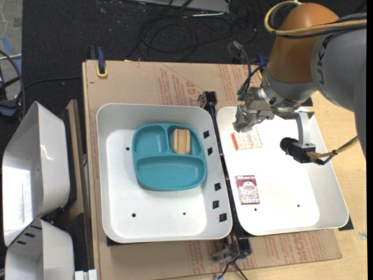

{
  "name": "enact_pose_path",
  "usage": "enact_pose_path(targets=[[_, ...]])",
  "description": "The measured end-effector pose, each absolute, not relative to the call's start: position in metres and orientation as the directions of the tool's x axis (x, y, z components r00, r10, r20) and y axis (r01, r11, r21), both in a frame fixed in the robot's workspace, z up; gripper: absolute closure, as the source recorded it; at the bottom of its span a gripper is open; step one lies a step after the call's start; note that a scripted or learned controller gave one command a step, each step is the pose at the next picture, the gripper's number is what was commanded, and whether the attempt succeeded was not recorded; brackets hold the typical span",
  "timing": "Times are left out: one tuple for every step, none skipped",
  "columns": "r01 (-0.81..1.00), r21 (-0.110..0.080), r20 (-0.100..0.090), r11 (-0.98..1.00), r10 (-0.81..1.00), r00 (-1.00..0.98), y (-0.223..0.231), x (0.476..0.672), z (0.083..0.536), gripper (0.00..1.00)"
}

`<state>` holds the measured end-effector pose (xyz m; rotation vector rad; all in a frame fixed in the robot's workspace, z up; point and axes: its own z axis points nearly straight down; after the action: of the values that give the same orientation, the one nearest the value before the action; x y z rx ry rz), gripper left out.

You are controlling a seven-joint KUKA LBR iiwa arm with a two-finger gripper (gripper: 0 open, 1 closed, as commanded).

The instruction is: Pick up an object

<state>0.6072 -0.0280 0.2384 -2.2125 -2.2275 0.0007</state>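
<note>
Arm (326,45): grey with an orange band, reaching in from 3 o'clock over the right bin's 12 o'clock part.
Left bin (116,174): shallow, white, holding a tray.
Right bin (303,185): shallow, white, just beside the left bin.
Tray (166,171): teal, three compartments, lying near the left bin's centre.
Gripper (246,121): hanging at the right bin's 11 o'clock, just above the orange-edged packet; whether its claw is spread or pinched, I cannot tell.
Maroon packet (248,189): flat, at the right bin's 8 o'clock.
Orange-edged packet (247,140): white, flat, at the bin's 10 o'clock.
Tan block (182,140): in the tray's 1 o'clock compartment.
</note>
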Motion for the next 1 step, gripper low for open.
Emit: enact_pose_path(targets=[[1.000, -0.002, 0.001, 0.008, 1.000, -0.008, 0.0244, 0.5868, 0.2415, 1.00]])
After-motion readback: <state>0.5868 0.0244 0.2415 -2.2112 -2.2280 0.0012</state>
